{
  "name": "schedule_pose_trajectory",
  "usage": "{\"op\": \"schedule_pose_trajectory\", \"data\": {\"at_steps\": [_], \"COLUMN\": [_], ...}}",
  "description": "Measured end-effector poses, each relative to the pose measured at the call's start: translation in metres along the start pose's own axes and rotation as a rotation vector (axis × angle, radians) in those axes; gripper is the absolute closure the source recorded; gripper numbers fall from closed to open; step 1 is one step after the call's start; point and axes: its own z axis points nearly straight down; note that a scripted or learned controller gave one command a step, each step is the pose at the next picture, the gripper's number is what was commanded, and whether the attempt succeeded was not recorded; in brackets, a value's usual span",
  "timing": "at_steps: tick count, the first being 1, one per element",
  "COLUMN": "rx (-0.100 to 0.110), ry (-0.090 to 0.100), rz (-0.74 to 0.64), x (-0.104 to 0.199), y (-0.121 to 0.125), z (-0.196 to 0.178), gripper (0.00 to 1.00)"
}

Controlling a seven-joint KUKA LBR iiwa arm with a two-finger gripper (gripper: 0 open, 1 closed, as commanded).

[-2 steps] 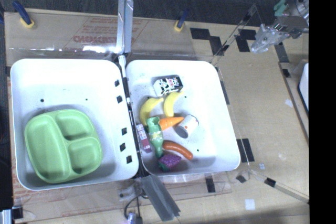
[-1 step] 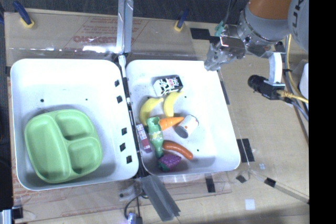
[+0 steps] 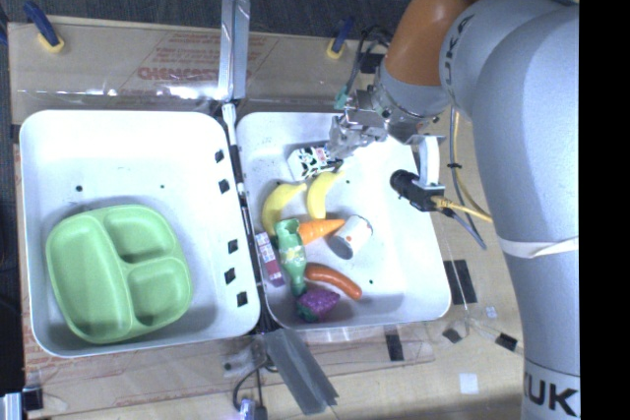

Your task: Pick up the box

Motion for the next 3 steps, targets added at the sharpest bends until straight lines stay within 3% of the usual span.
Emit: {"op": "schedule_pose_trajectory", "data": {"at_steps": [1, 2, 3], "rx": [-0.007, -0.016, -0.01], "ry": [-0.002, 0.0, -0.001], "rz": [-0.318, -0.232, -0.304], "x": [-0.046, 0.045, -0.014], "y": [0.025, 0.022, -0.058], "z": [0.036, 0.05, 0.08], "gripper": [1.0, 1.0, 1.0]}}
